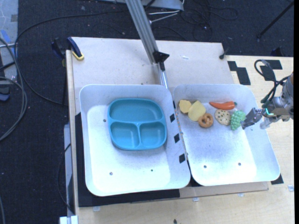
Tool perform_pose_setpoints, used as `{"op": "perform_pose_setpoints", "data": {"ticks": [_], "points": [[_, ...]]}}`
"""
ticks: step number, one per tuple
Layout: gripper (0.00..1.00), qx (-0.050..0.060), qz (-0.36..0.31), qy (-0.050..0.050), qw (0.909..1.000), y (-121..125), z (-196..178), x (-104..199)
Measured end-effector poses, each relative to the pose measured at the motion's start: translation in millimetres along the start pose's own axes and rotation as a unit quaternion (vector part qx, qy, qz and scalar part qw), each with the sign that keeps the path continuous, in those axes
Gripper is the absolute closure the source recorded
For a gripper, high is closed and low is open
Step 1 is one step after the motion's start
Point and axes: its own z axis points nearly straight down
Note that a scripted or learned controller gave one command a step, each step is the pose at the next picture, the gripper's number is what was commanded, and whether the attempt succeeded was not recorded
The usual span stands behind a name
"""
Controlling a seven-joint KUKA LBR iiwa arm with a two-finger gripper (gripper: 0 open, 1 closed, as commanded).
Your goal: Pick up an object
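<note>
Camera view shows the gripper (252,117), finger state I cannot tell, just right of the green broccoli toy (237,119), likely light, stiff, bumpy; pinch its sides.

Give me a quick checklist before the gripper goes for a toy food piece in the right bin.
1. Gripper at the right bin's right rim: ok.
2. Nearest piece, green broccoli, just beside it: ok.
3. Fingers open or shut: cannot tell.
4. Broccoli free of neighbours: not ok, cracker touches it.
5. Blue tray sits in the left bin, out of the way: ok.
</note>
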Motion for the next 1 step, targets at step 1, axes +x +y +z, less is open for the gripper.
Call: {"op": "perform_pose_setpoints", "data": {"ticks": [1], "points": [[0.0,-0.001,0.0,0.0,1.0,0.4,-0.8,-0.1]]}}
